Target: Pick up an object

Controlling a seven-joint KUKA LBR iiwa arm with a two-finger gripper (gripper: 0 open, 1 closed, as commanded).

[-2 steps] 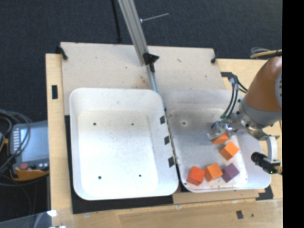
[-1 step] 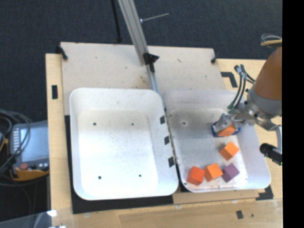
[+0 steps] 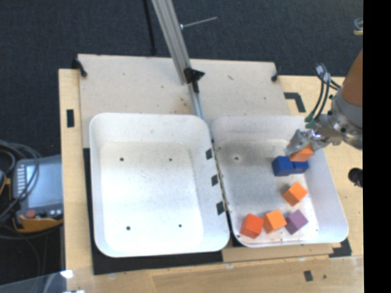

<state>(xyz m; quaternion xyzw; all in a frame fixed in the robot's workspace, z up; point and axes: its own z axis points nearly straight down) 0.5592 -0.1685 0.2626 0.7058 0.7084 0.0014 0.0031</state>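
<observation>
We see the pincer (image 3: 301, 144) low over the right bin (image 3: 244, 139) near its right rim, just above an orange block (image 3: 302, 154) touching a blue block (image 3: 285, 165). We cannot tell its grip. More blocks lie along the bin's front edge.

Six small blocks lie in the right bin. A blue block (image 3: 285, 165) sits near the middle right, touching a flat orange piece (image 3: 302, 155) just above it. Below them an orange cube (image 3: 295, 193) lies tilted. Along the bottom edge sit a darker orange cube (image 3: 252, 225), an orange cube (image 3: 275, 220) and a purple cube (image 3: 296, 221), close together.
</observation>
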